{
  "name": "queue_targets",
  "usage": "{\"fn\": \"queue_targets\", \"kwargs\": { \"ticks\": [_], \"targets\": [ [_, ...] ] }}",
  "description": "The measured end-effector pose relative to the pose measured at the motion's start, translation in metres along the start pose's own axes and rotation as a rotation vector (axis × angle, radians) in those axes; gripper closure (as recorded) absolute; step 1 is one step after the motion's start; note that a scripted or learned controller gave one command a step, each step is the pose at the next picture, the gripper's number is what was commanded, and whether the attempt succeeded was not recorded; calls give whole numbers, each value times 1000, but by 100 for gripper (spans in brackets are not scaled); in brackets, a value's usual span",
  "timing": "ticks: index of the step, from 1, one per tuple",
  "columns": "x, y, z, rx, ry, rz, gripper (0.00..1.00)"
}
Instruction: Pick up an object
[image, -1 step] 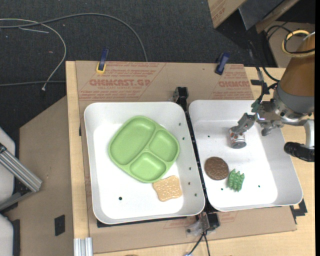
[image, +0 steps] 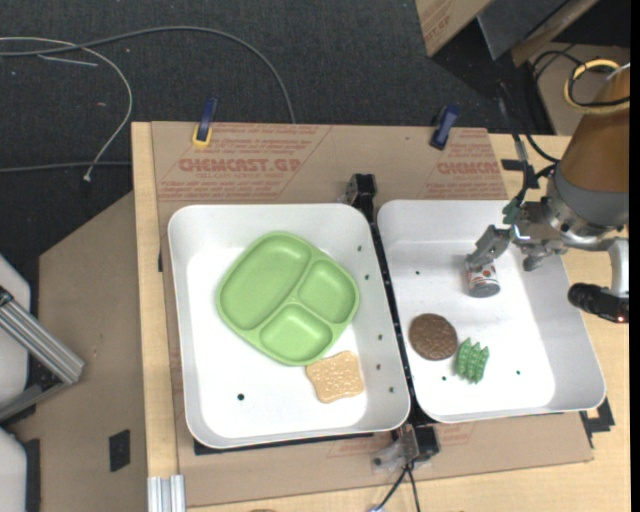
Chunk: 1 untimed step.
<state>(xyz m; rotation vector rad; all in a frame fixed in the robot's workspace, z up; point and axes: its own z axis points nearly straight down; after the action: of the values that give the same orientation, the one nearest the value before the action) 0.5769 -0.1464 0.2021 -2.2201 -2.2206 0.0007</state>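
From the overhead camera view we see the gripper (image: 483, 272) low in the right bin (image: 560, 395), its fingers apparently clenched on a small grey-and-red object (image: 484, 283); it looks light and stiff, best pinched across its sides. The arm (image: 598, 160) reaches in from the right, wrist angled down.

Two bins sit side by side on the bench; the left bin (image: 190, 300) holds a divided plate (image: 288, 296) with a cracker (image: 335, 377) touching its near edge; the right bin (image: 560, 370) holds a round cookie (image: 434, 336), a small leafy toy (image: 471, 360) just right of it, and the gripper (image: 483, 277) behind them.
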Motion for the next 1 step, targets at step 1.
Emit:
{"fn": "queue_targets", "kwargs": {
  "ticks": [1],
  "targets": [
    [-6, 8, 50, 1, 1, 1, 0]
  ]
}}
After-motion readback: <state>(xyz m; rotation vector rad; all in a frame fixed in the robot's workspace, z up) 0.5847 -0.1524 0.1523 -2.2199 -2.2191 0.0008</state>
